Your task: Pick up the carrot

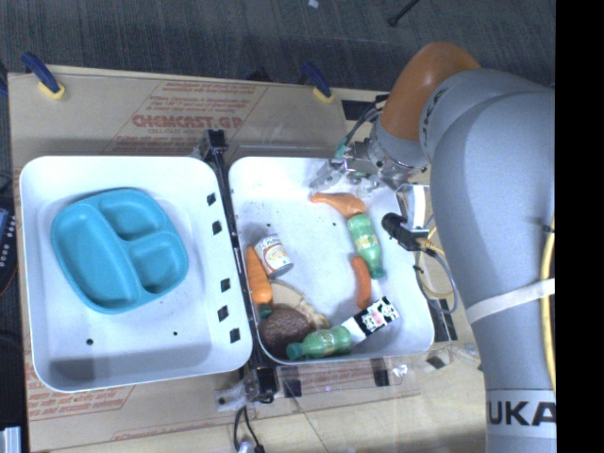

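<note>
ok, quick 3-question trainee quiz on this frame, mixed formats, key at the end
1. True or false: the blue divided tray sits in the same bin as the carrot.
2. The carrot lies against which wall of the right bin? A) the one next to the left bin B) the one nearest the arm C) the far wall
3. Fill in: the small can lies just to the ___ of the carrot in the camera view.

Key: 1 false; 2 A; 3 right.
</note>
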`<state>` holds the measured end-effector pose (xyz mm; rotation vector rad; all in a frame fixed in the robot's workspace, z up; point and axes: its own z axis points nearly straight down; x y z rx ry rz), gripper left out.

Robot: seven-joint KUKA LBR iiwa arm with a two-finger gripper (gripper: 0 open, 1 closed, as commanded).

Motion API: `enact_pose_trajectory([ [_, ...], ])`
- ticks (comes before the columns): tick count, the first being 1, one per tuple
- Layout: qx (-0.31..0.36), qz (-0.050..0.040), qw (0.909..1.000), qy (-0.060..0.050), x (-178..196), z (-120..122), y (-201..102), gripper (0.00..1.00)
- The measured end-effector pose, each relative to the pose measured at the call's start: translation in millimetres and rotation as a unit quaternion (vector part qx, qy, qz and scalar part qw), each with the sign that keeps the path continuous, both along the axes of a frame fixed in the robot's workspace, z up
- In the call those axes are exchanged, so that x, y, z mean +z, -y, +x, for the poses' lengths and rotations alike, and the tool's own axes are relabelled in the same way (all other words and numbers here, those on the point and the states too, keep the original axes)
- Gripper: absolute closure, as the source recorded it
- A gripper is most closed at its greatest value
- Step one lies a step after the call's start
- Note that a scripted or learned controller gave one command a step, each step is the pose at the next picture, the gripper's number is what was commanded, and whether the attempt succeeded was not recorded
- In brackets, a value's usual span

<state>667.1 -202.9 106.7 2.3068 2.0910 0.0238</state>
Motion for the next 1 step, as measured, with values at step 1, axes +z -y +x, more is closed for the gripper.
enact_pose_trajectory([
  [1,0.028,0.0009,0.9996,-0.004,1.4,-2.5,1.1,0.0],
])
